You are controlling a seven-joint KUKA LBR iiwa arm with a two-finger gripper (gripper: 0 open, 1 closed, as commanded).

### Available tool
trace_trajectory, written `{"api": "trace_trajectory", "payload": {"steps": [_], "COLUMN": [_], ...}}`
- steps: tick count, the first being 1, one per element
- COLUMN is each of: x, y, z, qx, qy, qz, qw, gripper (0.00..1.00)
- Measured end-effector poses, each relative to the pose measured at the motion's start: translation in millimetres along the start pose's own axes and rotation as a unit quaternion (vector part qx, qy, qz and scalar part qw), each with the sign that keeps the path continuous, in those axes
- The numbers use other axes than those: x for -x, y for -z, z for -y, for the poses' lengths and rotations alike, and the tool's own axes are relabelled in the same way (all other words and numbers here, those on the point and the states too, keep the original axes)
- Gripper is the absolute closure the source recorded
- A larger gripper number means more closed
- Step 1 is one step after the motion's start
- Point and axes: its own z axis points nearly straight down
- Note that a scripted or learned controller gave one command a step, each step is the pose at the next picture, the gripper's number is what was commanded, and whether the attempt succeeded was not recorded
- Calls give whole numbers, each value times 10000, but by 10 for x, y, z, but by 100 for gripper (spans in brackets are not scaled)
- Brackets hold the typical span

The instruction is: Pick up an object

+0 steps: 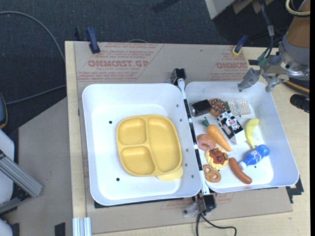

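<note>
Above the far right edge of the table, the claw (259, 77) hangs spread and empty; the small plastic toy foods (224, 139) remain unpicked.

A yellow divided plate (148, 145) lies in the left bin (96, 132); blue clamps (92, 40), seemingly, grip the desk (123, 58) edge.

Bench board (123, 63), brown protective sheet: red print "CHEMCAST GP" at upper left, behind the left bin; the final letters are faint. The same red logo repeats at upper right (227, 64), partly cut off by the right bin. Finer red lines above and below each logo are too small to read.
</note>
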Motion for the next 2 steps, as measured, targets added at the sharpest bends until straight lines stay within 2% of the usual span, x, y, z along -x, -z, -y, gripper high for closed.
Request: {"api": "trace_trajectory", "payload": {"steps": [1,2], "x": [-782,-833], "y": [-994,-1311], "z": [-71,688], "qx": [-2,39], "qy": [4,-4], "qz": [-5,15], "qw": [10000,10000], "gripper": [0,0]}}
